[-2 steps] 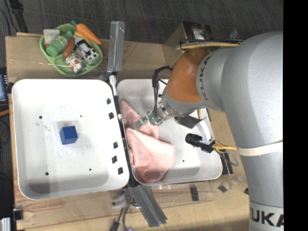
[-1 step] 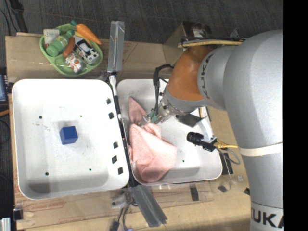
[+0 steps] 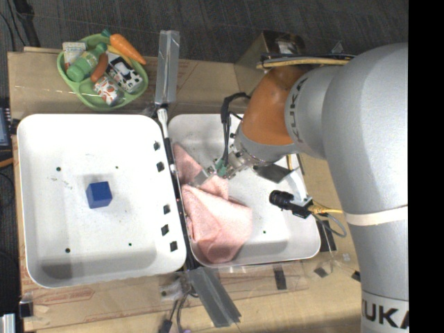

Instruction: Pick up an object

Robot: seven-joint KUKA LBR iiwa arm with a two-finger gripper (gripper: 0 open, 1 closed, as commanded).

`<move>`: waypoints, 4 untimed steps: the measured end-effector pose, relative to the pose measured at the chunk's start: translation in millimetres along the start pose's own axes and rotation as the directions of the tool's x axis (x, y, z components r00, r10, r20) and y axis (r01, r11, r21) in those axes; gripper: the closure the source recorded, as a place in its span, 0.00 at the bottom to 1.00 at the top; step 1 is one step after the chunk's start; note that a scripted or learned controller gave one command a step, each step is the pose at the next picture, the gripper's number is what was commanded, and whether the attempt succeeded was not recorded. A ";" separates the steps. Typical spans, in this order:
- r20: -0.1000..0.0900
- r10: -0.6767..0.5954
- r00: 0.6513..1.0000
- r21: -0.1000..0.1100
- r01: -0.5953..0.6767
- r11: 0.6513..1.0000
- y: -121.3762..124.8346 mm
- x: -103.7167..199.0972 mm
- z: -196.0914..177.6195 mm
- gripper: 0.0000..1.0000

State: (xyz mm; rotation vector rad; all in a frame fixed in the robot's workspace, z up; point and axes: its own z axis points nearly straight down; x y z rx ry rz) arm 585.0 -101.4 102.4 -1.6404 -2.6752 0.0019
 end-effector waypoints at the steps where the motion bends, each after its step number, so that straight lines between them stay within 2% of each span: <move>1: 0.002 0.093 0.996 -0.002 -0.093 0.996 -21.4 27.4 -90.1 0.00; 2: 0.002 -0.007 1.000 -0.002 0.007 1.000 -24.8 -8.0 10.6 0.00; 3: 0.003 -0.016 1.000 -0.003 0.016 1.000 -12.3 -72.3 -22.9 0.00; 4: -0.001 -0.116 0.993 0.001 0.116 0.993 -30.2 -40.7 -12.1 0.00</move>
